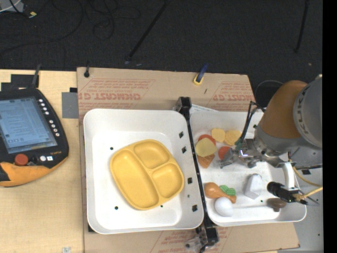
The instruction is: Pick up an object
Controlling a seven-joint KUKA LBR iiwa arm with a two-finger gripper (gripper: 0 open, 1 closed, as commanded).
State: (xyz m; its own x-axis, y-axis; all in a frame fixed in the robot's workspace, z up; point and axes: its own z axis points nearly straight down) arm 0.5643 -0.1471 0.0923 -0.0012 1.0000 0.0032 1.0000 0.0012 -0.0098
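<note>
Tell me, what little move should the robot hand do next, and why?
Probably lower a little onto the small red piece. The hand hangs over the right bin, right next to that piece, and I can see nothing held in it. The piece lies close to the cone-shaped toy, so a short, careful drop seems best.

At the frame's right, the arm [310, 115] is grey with a broad orange band; its metal end effector [242, 156] is silvery.
</note>
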